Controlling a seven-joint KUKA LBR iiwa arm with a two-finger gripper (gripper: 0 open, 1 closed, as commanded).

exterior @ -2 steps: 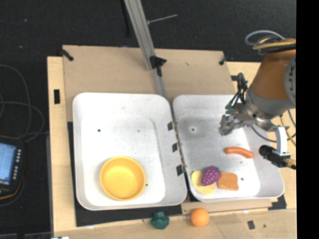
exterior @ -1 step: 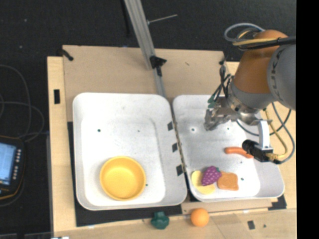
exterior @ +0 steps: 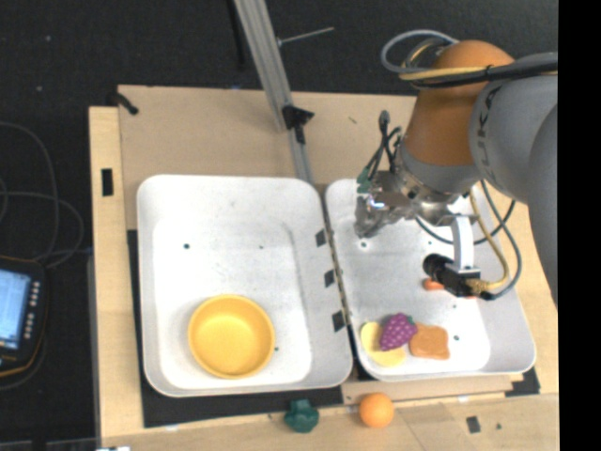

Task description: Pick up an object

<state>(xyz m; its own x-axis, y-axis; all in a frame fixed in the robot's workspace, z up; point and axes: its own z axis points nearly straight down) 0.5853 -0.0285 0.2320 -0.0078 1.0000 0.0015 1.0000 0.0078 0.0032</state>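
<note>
The toy grape bunch (exterior: 398, 329) lies in the near end of the right bin (exterior: 502, 341), resting on a yellow piece (exterior: 375, 339) with an orange piece (exterior: 430, 343) just beside it. Nothing is lifted yet; the whole pick remains. The gripper (exterior: 368, 222) hovers over the bin's far end, well apart from the grapes; I cannot tell how it is set.

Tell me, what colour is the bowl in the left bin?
Yellow. The bowl shows best in the camera view, near the left bin's front edge.
</note>
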